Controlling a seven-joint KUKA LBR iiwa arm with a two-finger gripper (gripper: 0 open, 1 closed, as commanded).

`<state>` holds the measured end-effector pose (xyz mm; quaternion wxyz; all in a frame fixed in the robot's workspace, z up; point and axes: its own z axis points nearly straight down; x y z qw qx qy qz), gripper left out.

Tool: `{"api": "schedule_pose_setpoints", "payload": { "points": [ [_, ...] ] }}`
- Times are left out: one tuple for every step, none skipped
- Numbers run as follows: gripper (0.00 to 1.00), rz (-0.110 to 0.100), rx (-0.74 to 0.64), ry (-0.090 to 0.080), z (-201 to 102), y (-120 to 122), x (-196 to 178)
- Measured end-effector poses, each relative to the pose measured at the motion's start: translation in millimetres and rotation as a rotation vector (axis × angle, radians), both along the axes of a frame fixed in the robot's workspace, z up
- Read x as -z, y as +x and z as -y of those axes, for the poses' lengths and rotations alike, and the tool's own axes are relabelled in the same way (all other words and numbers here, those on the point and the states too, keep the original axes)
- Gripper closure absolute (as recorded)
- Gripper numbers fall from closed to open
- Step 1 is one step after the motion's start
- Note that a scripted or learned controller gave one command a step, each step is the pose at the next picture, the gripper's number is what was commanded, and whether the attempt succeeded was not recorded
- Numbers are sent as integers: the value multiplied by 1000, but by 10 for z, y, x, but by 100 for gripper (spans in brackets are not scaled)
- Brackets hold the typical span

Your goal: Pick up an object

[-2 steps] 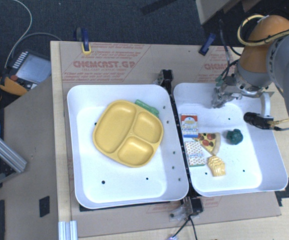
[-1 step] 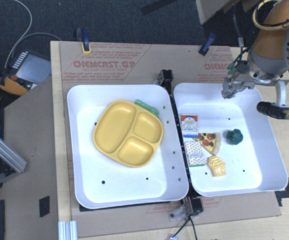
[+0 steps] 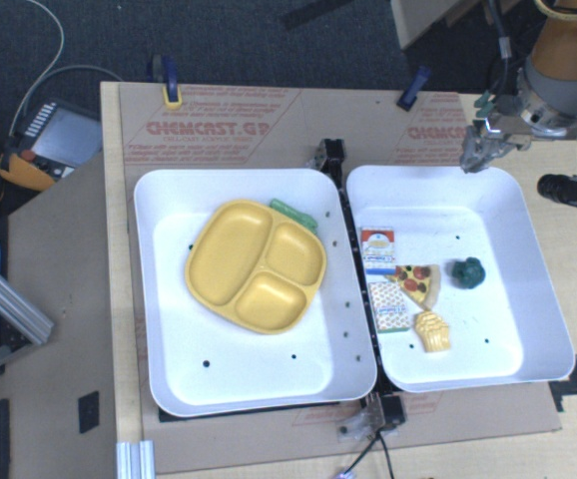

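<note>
Arm: a grey arm with an orange band is seen entering from the right, above the far right corner of the right bin (image 3: 528,257).
Jaws (image 3: 475,158): they are held over the far rim of the right bin, pointing downward; whether they are released or clenched cannot be told, and nothing is seen between them.
Candidate things: four small items are gathered in the right bin: a flat card packet (image 3: 379,248), a pizza-slice toy (image 3: 419,283), a pale yellow toy (image 3: 431,330) and a dark green lump (image 3: 467,272).
Nearest thing: the dark green lump is judged the closest, lying nearer the camera than the jaws and almost in line with them.
Other things: the packet, pizza slice and yellow toy are set to the left of that line, toward the bins' shared wall.
Long axes: the packet is laid lengthwise from far to near; a second flat card (image 3: 390,311) is partly overlapped by the pizza slice; the green lump is roughly round, so no axis is favoured.
Coming move: a travel toward the camera followed by a descent is judged to be needed.
Left bin (image 3: 169,347): a yellow divided plate (image 3: 257,264) is held in it, with a green item (image 3: 293,214) peeking out just beyond its far edge.
Writing: "CHEMCAST" is printed in red on the brown sheet (image 3: 219,123) covering the worktop; the packet's print is too small to be read.
</note>
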<state>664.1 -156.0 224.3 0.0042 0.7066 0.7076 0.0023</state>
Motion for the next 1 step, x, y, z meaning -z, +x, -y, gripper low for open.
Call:
{"api": "schedule_pose_setpoints", "payload": {
  "points": [
    [100,-2,0,0,7,15,-440]
  ]
}}
